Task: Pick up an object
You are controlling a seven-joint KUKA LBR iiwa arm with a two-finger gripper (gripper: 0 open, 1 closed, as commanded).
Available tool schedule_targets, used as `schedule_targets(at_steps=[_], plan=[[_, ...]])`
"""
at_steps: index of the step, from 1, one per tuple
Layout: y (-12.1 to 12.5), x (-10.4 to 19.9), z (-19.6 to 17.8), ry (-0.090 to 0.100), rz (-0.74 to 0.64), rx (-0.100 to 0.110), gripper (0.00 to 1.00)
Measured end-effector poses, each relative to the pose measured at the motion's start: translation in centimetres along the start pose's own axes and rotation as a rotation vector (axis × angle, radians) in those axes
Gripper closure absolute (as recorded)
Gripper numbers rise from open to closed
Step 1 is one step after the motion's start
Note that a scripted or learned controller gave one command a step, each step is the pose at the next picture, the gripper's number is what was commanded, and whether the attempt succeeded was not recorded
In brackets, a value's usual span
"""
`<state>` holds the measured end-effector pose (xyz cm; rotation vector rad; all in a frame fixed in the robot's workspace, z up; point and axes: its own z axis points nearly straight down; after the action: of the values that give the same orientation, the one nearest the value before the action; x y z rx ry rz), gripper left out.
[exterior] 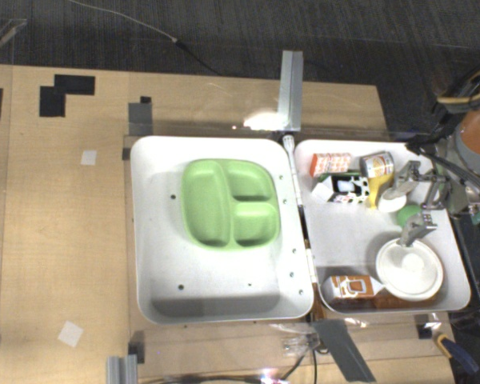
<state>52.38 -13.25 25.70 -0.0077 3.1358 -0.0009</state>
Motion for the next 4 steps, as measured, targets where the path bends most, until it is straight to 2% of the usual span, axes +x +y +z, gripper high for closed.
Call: schedule_targets(at_steps=[1, 2, 3, 4], plan=[[-5.6, -0.5, 8.5, 0.003, -0.287, -0.001, 0.00], [-4.6, -7.0, 16.1, -0.012, -0.511, 0.008, 0.00], [-2.6, -0.4, 15.8, -0.048, -0.519, 0.023, 0.00], [-2.8, -0.2, 14.6, -0.029, -0.522, 0.021, 1.00]])
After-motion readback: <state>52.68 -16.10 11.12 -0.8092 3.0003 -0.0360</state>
